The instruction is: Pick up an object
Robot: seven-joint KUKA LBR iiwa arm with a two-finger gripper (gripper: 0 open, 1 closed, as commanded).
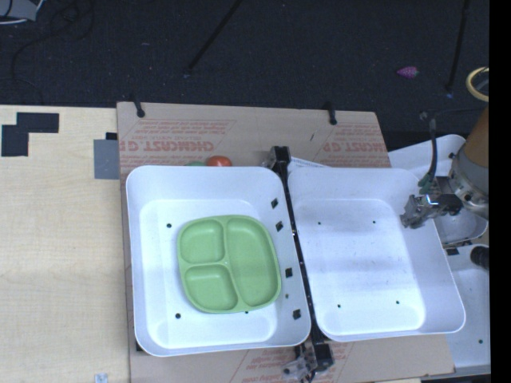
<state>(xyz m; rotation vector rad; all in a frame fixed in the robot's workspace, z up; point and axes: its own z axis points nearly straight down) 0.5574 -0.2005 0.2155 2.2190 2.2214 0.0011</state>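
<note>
A light green plate with three compartments (229, 262) lies flat in the middle of the left bin (152, 214). My gripper (421, 206) hangs at the right rim of the right bin (359, 246), well to the right of the plate and apart from it. Nothing shows between the gripper's tips.
A small red-orange object (218, 162) with a bit of green beside it sits on the cardboard (239, 138) just behind the left bin. A black divider (294, 254) joins the two bins. White sheeting lies right of the right bin under the arm.
</note>
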